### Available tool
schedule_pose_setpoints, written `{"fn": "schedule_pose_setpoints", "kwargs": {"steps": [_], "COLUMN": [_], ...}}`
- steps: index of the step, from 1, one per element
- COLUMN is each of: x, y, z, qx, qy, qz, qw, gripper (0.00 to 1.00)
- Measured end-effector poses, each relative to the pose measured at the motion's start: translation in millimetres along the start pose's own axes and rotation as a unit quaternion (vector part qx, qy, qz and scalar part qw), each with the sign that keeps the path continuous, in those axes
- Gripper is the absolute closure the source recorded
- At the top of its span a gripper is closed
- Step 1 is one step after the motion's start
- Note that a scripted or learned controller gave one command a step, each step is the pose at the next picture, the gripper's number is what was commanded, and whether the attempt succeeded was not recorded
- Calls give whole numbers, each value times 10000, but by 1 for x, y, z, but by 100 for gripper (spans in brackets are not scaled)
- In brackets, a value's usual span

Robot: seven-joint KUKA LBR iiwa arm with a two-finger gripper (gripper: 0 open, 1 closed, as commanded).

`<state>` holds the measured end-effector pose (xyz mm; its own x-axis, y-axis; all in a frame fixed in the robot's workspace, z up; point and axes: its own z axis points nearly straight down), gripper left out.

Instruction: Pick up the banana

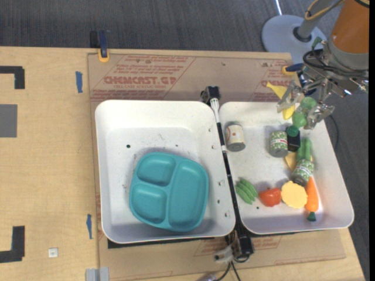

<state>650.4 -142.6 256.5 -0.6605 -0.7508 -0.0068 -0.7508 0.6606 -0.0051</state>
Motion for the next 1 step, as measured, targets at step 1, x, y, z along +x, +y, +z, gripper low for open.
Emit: {"fn": "schedule_pose_setpoints", "kwargs": {"steps": [1], "x": [-25], "y": [-1], "z": [20], "qx": [-6], "qy": [-3], "qz": [-1146], "qw": [9934], "gripper": [100]}}
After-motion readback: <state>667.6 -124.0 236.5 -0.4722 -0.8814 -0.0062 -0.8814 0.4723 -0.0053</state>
